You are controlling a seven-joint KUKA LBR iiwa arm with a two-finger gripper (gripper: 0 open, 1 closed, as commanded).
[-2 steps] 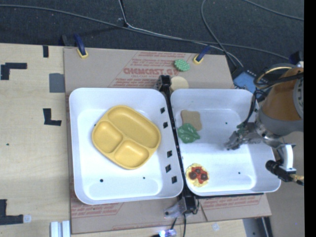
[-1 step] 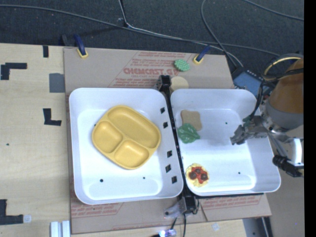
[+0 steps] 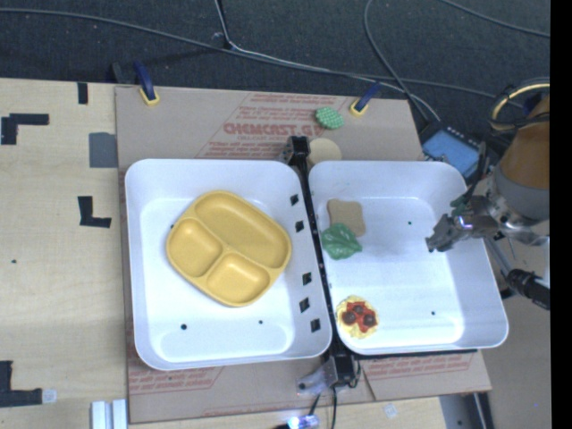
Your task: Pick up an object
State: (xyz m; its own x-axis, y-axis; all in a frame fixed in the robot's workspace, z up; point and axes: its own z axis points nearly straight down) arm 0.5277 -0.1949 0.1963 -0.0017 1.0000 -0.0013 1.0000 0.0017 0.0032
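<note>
Wooden table [image 3: 54, 239] with two white bins | right bin [image 3: 420, 329]: tan piece [image 3: 346, 214], green piece [image 3: 340, 241], pizza toy [image 3: 357, 316] along its left side | end effector [image 3: 444, 237] at its right wall, grip state unreadable | step: approach; next: move left, descend.

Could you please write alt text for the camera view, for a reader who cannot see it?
The arm's pincer hovers at the right bin's right edge. That bin holds a tan slab, a green leafy piece and a small pizza along its left side; the left bin holds a yellow divided plate.
</note>
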